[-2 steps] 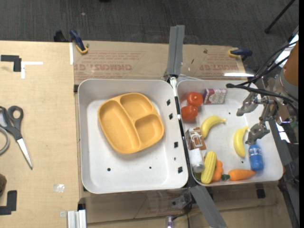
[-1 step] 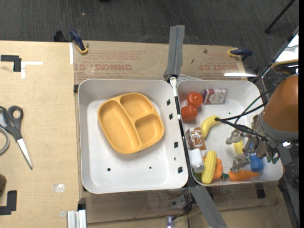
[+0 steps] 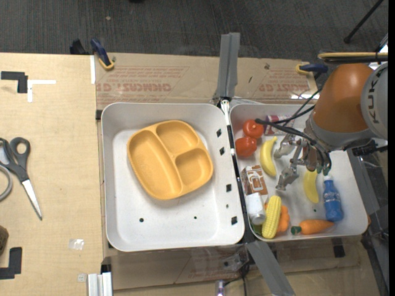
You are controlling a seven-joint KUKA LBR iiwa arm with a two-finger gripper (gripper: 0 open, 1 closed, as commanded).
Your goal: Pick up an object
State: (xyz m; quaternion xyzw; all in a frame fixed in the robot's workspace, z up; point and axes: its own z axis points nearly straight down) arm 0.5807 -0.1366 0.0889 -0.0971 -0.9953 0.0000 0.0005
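The metal two-finger claw (image 3: pixel 290 165) hangs spread wide and empty between two curved yellow plastic bananas (image 3: pixel 267 156), touching neither

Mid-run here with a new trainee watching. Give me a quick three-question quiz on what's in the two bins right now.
1. True or false: the yellow plate lies in the right bin.
2. Which lies nearest the blue bottle? A) corn B) carrot C) tomatoes
3. Fill in: the gripper hangs between two ____.

Key
1. False; it lies in the left bin.
2. B
3. bananas, one on each side.
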